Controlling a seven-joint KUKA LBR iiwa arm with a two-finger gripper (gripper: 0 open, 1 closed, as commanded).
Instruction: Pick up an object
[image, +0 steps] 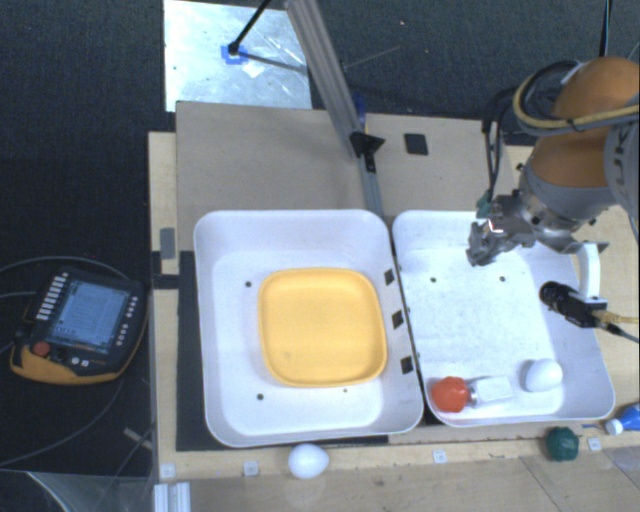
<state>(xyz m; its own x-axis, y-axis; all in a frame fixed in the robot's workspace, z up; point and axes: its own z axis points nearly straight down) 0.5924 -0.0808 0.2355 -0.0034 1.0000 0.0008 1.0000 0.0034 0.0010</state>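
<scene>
- The hand (488, 240) hovers over the upper part of the right bin (455, 300); I cannot tell how it is set, too small and dark.
- Along that bin's near edge lie a red-orange ball (449, 393), a small white block (492, 388) touching it, and a white egg-shaped object (542, 375).
- A yellow square plate (322, 326) sits in the left bin (225, 300).
- Another white egg (308, 461) rests on the counter (260, 160).
- The teach pendant (78, 328) has a lit screen, perhaps text, unreadable.
</scene>
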